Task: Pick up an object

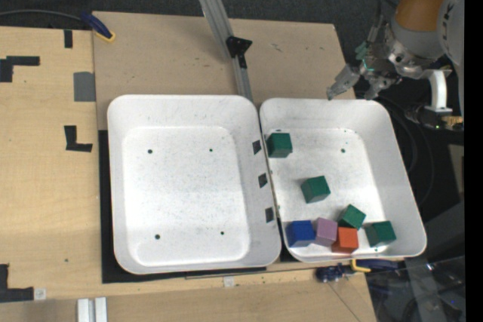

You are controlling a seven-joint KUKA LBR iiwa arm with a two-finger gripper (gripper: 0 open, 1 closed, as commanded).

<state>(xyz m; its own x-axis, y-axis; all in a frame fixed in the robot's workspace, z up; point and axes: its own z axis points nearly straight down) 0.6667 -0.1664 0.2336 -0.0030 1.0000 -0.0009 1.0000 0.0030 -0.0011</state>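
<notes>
The right bin (377,124) holds several small blocks. A green cube (279,144) lies near its upper left, and another green cube (315,188) sits mid-bin. Along the front edge cluster a blue cube (301,232), a purple cube (327,231), an orange cube (347,238) and two green cubes (352,217) (380,233). My gripper (349,83) hangs above the bin's far rim at the upper right, away from all blocks, with nothing between its fingers. Its fingers look spread open.
The left bin (128,162) stands beside the right one. A slanted metal pole (215,4) runs down from the top to the gap between the bins. Cables lie off the bench's right edge.
</notes>
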